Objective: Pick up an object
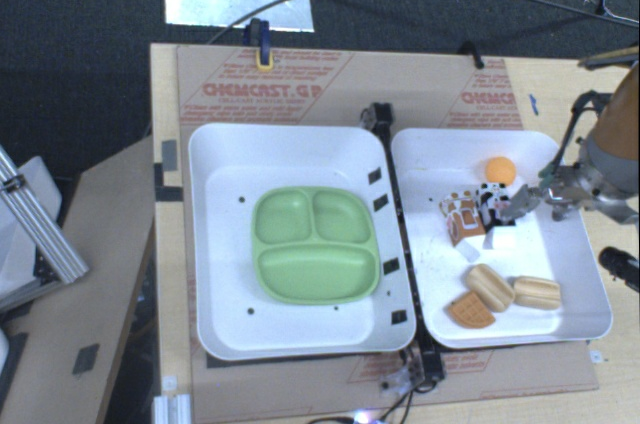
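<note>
My gripper (503,209) reaches in from the right and hangs low in the right bin (580,312). Its dark fingers sit right beside a brown and white patterned block (463,217), on that block's right side. I cannot make out the gap between the fingers. An orange ball (500,171) lies just behind the gripper. Two tan bread rolls (488,285) (537,292) and a small orange-brown biscuit (470,312) rest near the bin's front.
The left bin (215,312) holds a green sectioned plate (316,244). A black divider strip (392,232) runs between the two bins. The arm's grey wrist (600,182) overhangs the right bin's right wall.
</note>
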Robot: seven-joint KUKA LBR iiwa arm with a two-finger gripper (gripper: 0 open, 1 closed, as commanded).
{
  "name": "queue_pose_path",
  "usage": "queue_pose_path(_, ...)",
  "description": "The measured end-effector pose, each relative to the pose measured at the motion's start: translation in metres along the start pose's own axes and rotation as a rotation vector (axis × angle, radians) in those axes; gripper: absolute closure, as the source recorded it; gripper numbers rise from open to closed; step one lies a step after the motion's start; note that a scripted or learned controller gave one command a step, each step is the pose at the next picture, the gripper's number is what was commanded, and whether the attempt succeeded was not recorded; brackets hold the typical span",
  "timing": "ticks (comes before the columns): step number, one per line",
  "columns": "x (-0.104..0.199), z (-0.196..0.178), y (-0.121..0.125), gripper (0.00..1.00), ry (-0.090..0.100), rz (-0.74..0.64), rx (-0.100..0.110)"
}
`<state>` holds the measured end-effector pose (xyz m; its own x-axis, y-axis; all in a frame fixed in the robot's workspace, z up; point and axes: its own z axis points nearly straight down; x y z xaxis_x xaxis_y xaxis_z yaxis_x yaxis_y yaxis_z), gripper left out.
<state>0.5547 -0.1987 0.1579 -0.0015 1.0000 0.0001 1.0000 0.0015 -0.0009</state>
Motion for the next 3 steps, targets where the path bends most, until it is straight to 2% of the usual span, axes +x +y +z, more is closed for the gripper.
queue_pose_path(1,0.002,0.047,-0.001,0.00,-0.002,0.002,-0.005)
queue_pose_path(2,0.003,0.037,0.000,1.00,-0.002,0.001,-0.006)
queue_pose_path(3,-0.005,-0.024,0.002,1.00,-0.003,-0.001,-0.008)
